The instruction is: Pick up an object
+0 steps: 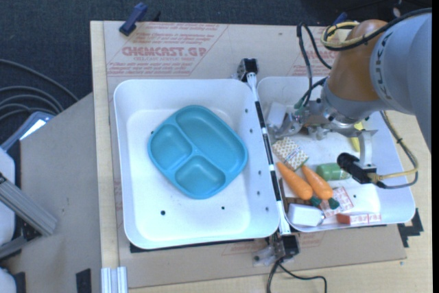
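The arm comes in from the right over the right bin. My gripper hangs low at that bin's upper left, close to the wall between the bins. Just below it lies a cracker-like packet with a dotted pattern. Two orange carrots lie side by side in the middle of the bin, with a green piece to their right. A white block and a red-and-white packet rest at the front edge. A yellow item peeks from under the wrist.
The left bin holds a blue divided plate in its middle. A black cable and connector trail from the wrist across the right bin. Clamps sit at both ends of the wall between the bins.
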Action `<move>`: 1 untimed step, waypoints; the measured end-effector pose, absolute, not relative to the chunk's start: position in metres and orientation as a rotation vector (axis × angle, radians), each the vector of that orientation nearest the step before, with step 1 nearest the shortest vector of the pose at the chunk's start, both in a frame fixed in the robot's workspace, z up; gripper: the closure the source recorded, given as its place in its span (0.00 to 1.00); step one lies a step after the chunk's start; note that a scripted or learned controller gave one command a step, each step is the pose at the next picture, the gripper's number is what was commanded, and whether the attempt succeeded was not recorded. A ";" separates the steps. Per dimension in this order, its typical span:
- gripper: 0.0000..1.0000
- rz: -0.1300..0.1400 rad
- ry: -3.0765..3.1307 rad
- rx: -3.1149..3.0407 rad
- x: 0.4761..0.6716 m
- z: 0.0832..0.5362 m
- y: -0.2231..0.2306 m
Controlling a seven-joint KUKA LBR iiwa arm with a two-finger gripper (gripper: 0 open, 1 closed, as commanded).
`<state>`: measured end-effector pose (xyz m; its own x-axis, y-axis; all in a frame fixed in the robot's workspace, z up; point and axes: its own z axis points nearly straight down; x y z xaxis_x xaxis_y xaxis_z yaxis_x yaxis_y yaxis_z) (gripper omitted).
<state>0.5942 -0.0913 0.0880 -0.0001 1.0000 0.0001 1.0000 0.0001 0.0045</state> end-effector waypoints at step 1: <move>0.00 -0.023 2.236 2.230 0.647 0.082 -0.108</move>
